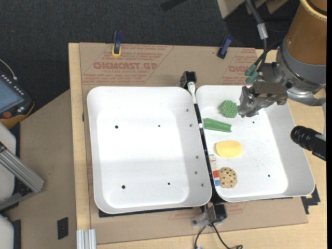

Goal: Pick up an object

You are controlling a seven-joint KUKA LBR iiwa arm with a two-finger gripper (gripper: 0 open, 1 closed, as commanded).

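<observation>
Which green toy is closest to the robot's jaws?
The round bumpy green one, right beside the gripper. The long flat green one lies lower.

You see the gripper point(248, 111) over the right bin point(282, 154); just left of it sits a ball point(228, 108), nearer you a wedge point(217, 124), disc point(228, 149) and cookie point(227, 177)
</observation>
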